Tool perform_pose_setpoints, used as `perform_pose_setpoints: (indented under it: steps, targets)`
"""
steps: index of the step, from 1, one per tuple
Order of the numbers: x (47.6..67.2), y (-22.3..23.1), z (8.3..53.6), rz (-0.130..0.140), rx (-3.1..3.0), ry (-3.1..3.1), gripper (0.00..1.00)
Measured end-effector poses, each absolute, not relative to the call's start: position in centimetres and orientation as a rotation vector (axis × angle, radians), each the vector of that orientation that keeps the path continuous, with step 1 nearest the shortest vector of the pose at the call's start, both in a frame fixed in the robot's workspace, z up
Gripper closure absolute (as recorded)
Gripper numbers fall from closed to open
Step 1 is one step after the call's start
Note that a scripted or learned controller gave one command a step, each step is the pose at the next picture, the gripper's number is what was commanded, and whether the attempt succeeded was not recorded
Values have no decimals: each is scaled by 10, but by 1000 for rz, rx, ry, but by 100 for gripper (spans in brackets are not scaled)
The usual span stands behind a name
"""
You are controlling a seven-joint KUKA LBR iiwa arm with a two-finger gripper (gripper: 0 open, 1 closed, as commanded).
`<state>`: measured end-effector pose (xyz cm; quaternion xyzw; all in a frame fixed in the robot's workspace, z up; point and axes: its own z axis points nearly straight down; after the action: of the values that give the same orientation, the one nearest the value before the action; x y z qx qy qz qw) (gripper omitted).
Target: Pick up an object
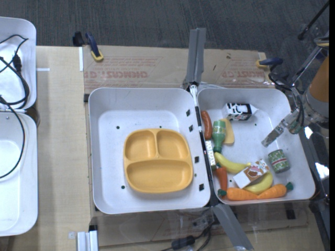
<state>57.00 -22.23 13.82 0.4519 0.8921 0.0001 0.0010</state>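
The right bin holds several toy foods. A black-and-white carton lies at the back, with a red sausage and a green bottle by the left wall. A banana, a white packet and a green can sit toward the front. Two carrots lie along the front wall. My gripper hangs low over the bare floor on the bin's right side, pointing down-left. It is above and left of the can and touches none of the objects.
The left bin holds a yellow divided plate. A grey post rises behind the wall where the bins meet. Blue clamps grip the cardboard at the back. White tubs with black cable stand at the far left.
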Motion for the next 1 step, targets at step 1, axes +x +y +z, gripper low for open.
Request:
perform_pose_setpoints:
  steps: [1]
  targets:
    - [522, -223, 101, 6, 1276, 2848, 0]
